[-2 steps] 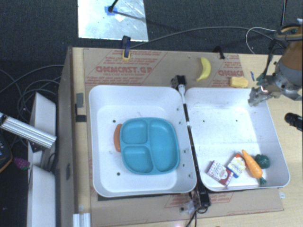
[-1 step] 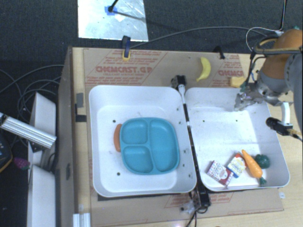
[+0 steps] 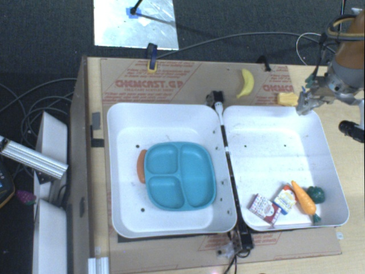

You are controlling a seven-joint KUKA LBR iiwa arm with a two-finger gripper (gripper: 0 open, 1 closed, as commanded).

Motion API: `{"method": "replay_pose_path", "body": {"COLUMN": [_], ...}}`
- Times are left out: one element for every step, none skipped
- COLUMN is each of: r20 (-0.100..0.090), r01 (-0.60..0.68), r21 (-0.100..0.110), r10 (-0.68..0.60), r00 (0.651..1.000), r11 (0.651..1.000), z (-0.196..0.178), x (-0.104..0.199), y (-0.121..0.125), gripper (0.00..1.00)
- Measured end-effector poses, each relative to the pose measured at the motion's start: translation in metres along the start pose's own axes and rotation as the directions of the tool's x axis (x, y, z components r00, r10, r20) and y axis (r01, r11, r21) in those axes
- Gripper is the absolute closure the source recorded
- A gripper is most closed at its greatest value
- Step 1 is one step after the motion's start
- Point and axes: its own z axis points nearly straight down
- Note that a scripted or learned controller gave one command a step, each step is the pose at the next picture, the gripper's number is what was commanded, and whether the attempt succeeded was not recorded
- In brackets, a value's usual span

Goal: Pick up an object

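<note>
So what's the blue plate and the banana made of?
The blue plate looks like plastic: one even colour, smooth moulded compartments, a soft sheen. The banana is probably a plastic toy too, uniformly bright yellow without spots, though it is too small to be sure.

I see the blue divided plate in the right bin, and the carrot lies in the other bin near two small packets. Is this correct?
Not quite. The camera view shows the blue divided plate in the left bin, not the right one. The carrot lies in the other bin, the right bin, near two small packets, as you said.
</note>
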Motion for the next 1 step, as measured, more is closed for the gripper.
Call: {"method": "replay_pose_path", "body": {"r20": [-0.003], "r01": [0.000], "r21": [0.008], "r10": [0.000], "r00": [1.000], "r11": [1.000], "z": [0.0755], "x": [0.0184], "y": [-0.0024], "gripper": [1.00]}}
